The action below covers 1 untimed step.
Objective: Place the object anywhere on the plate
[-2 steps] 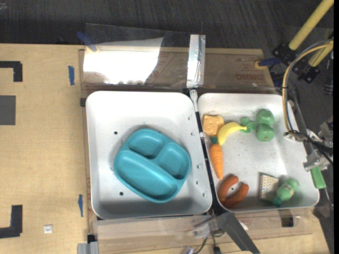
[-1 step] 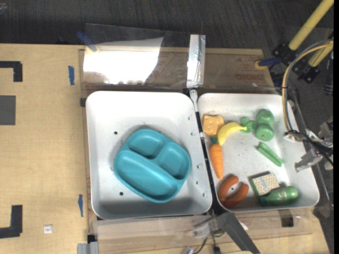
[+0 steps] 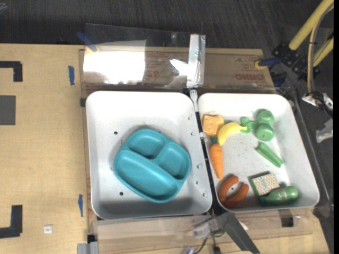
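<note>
Tan bench (image 3: pixel 37 157); dark floor (image 3: pixel 132 4), maybe carpet.

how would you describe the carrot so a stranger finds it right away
Look in the right bin, along its left wall. The carrot lies there lengthwise, below the banana and above the hot dog. It is the only plain orange, tapered piece.

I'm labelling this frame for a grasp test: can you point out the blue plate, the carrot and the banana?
blue plate (image 3: pixel 139 168): camera view, floor of its large lower compartment.
carrot (image 3: pixel 216 160): camera view, middle of the orange body.
banana (image 3: pixel 229 131): camera view, middle of the yellow curve.
</note>
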Available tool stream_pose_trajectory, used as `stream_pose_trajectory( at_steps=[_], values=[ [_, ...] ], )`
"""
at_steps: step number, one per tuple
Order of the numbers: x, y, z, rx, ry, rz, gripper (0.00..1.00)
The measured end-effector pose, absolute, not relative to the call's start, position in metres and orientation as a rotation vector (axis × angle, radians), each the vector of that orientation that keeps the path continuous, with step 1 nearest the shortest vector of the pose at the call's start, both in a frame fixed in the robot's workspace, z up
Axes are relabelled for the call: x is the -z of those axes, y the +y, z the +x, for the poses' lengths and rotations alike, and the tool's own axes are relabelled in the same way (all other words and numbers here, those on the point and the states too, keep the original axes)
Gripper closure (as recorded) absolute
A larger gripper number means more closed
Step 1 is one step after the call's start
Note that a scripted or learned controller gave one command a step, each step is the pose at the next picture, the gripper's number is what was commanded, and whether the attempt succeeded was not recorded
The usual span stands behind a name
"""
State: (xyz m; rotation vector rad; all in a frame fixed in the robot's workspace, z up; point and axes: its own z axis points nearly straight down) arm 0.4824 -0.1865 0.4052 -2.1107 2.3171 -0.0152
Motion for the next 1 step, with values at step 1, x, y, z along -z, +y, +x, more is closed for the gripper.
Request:
stream_pose_trajectory(
  at_steps=[1],
  values=[
    [-0.4134, -0.1863, 0.4836, 0.012, 2.317, -2.104, 1.0]
  ],
)
